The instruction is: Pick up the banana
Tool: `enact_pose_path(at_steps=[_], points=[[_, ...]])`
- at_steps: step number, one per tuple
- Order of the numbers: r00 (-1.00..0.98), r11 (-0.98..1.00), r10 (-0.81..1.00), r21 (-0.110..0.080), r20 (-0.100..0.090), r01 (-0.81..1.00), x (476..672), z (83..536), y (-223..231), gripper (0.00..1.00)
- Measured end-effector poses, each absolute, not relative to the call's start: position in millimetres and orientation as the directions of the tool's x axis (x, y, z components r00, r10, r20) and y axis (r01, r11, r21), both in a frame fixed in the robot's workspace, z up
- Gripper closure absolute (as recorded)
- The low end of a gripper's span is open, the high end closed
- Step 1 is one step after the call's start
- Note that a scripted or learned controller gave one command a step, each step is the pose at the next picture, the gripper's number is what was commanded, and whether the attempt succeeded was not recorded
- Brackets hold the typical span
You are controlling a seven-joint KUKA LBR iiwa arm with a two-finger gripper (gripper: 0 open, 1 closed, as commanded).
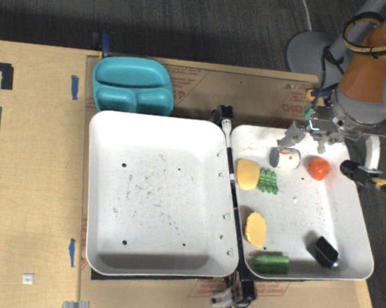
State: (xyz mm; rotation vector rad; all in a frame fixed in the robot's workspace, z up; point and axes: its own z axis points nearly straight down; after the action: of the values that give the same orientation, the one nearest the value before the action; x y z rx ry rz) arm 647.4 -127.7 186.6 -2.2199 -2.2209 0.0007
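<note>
Two yellow pieces lie along the left side of the right bin: a pale yellow one toward the back and a deeper yellow oval nearer the front. I cannot tell which of them is the banana. My gripper hangs over the back of the right bin, up and to the right of both pieces. Its fingers are spread open with nothing between them. A white cylinder lies just below the left finger and a red-orange ball just below the right one.
A green ridged piece touches the pale yellow piece's right side. A green cylinder and a black block lie near the right bin's front. The left bin adjoins it. A teal tray sits behind the left bin.
</note>
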Motion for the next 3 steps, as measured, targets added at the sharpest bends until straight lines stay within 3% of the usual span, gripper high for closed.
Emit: enact_pose_path(at_steps=[1,2,3], points=[[-0.033,0.033,0.999,0.001,0.000,0.999,607.5,85.7,-107.9,0.00],[-0.311,0.311,0.950,0.002,-0.001,0.950,555.4,184.8,13.5,0.00],[-0.179,0.179,0.984,-0.001,-0.002,0.984,554.0,142.2,92.3,0.00]])
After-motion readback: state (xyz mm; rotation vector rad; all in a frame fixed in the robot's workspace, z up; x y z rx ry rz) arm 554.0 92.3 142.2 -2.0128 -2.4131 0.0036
